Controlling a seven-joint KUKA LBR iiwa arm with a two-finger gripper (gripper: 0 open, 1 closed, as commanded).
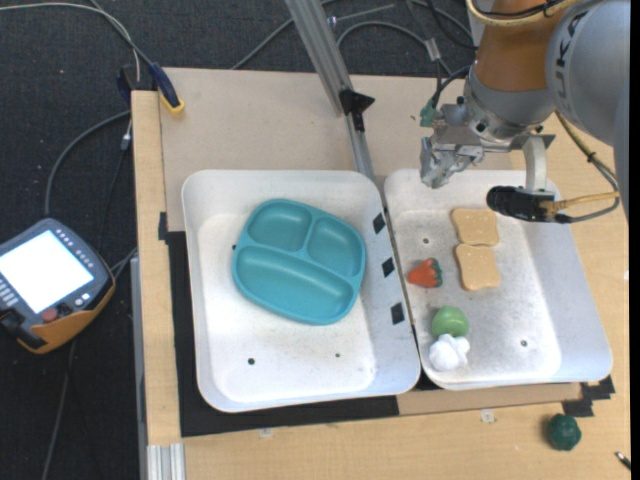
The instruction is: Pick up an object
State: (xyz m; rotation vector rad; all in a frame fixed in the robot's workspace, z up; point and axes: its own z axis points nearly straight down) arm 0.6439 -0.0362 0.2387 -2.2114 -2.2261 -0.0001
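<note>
Tool (437,176) hangs over right bin's (570,298) back-left corner, holding nothing; can't tell its state. Toast (474,226), strawberry (425,274) lie nearby, w/ room to grab.

Tan wooden surface (250,118) bears two shallow white plastic bins (290,383); small dark-green ball (563,431) right of them.

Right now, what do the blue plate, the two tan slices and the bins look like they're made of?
Plate: likely hard plastic; even teal colour, moulded compartments, soft sheen. Slices: possibly foam or plastic toy bread; matte tan, squared edges, hard to tell. Bins: probably thin moulded plastic; white, rounded rims, scuffed and speckled floors.
</note>
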